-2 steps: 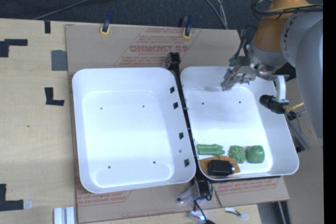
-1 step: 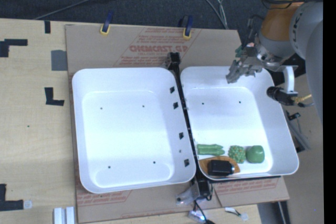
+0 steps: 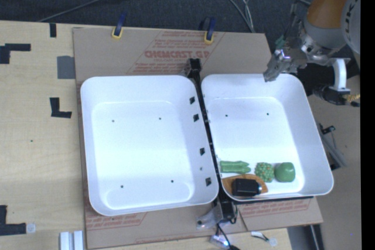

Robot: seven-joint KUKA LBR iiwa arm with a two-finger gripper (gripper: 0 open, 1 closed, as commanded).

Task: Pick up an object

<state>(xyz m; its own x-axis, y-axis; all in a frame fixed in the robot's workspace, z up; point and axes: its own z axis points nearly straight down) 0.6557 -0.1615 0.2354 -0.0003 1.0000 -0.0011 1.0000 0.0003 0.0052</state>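
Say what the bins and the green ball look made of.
Bins: likely moulded plastic, smooth and glossy white, with rounded corners and soft light sheen. Green ball: probably plastic or rubber, smooth, with a faint highlight; too small to tell for sure.

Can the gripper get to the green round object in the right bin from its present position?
Probably yes. The gripper hangs over the far rim of the right bin; the green round object lies by the near wall, with bare floor between and nothing on top of it.
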